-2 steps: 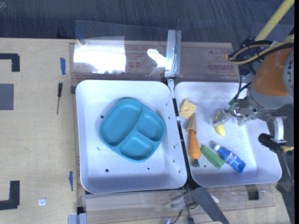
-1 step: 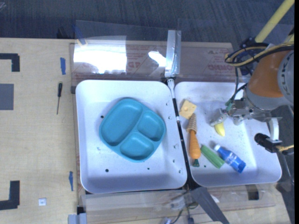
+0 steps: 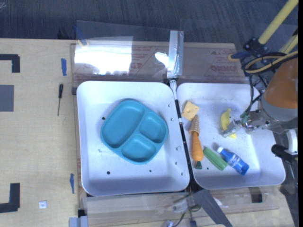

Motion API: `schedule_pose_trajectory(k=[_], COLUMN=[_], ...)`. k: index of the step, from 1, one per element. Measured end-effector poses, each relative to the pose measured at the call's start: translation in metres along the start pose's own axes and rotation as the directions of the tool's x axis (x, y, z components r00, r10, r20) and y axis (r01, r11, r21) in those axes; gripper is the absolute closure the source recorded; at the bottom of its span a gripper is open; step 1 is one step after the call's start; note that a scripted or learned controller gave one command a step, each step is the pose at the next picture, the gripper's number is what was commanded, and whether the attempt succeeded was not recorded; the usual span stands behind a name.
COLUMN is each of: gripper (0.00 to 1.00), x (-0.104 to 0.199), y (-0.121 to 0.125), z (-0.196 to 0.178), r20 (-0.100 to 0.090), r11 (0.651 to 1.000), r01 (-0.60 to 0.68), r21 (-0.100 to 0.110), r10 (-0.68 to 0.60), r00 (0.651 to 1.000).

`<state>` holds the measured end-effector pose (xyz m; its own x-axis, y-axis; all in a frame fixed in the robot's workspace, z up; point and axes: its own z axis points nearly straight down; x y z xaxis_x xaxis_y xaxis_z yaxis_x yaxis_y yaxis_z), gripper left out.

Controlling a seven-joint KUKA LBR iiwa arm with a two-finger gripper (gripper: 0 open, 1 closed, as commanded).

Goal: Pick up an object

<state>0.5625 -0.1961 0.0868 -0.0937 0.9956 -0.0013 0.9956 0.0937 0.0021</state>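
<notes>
I am watching the gripper (image 3: pixel 235 128) working low in the right bin (image 3: pixel 270 174), with the arm (image 3: pixel 283 86) reaching in from the right edge of the scene, and the thing it is closest to is the yellow banana-shaped toy (image 3: pixel 225 118), which is lying just left of the fingertips, touching them or very nearly so. The toy's long axis is running near to far, slightly curved, so the fingers are coming at it from its right flank and across its short width. I cannot tell whether the fingers are apart or together; the tip is too small and cluttered by cables to read, and I am seeing nothing plainly held between them. Nearer to me, the blue tube (image 3: pixel 234 160) and the green marker (image 3: pixel 214 158) are lying side by side on a diagonal, while the carrot toy (image 3: pixel 196 143) and the yellow wedge (image 3: pixel 190 110) are sitting against the divider on the left. The bin floor is looking smooth, white and flat, which I judge could let the toy slide. The room around the banana is looking open, well apart from the walls. The left bin (image 3: pixel 90 164) is carrying a blue divided plate (image 3: pixel 134 130).
</notes>
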Motion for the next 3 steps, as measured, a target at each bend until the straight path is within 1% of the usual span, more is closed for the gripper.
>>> schedule_pose_trajectory(k=[1,2,3], gripper=[1.0,0.0,0.0], x=[0.0,0.0,-0.018], y=[0.002,0.002,0.068], z=[-0.013,-0.012,0.0], r20=[0.003,0.002,-0.007], r11=[1.0,1.0,0.992], r01=[0.0,0.0,0.13], r21=[-0.008,-0.007,-0.005], r10=[0.0,0.0,-0.13], r00=[1.0,1.0,0.992])
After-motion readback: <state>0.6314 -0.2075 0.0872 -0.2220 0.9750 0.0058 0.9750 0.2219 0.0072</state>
